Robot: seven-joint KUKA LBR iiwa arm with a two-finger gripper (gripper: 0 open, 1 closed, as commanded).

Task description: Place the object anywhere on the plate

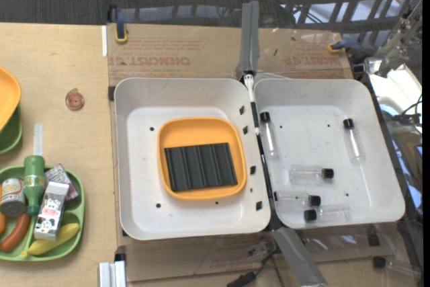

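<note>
Orange plate (201, 133) (left bin (134, 144)), 5 vials (310, 174) right

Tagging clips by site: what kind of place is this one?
Probably a robotics lab test bench, not a home or kitchen. Two white bins sit side by side on cardboard; the left holds an orange plate with a black ridged insert, the right has clear vials with black caps. Toy food sits at left.
</note>
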